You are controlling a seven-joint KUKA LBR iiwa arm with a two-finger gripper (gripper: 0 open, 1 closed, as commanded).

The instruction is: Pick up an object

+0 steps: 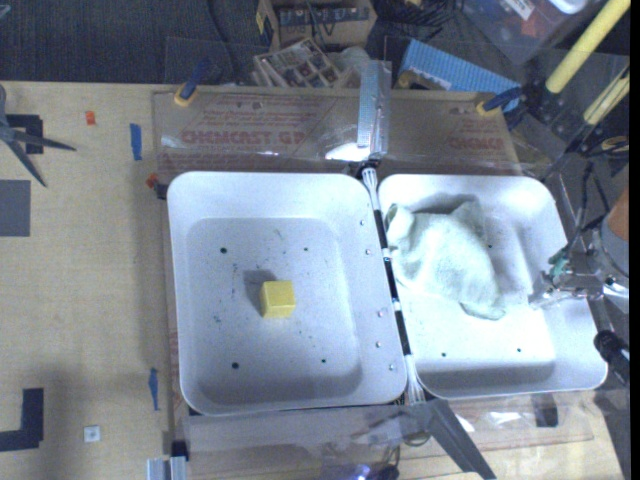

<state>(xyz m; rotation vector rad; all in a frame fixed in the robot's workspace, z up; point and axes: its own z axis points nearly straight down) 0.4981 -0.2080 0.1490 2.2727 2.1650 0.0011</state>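
A small yellow cube (pixel 279 298) lies near the middle of the left white bin (pixel 200 218). A crumpled pale green-white cloth (pixel 446 258) is heaped in the upper left part of the right white bin (pixel 500 358). My gripper (pixel 562 284) hangs low at the right rim of the right bin, to the right of the cloth and apart from it. It is small and partly blurred against the bin wall. Nothing shows held in it.
A metal strip (pixel 372 118) stands behind the seam between the bins, flanked by clear plastic sheets (pixel 250 133). Boxes and cables (pixel 310 28) crowd the back. A yellow bar (pixel 595 33) slants at the top right. The wooden bench (pixel 70 298) stretches to the left.
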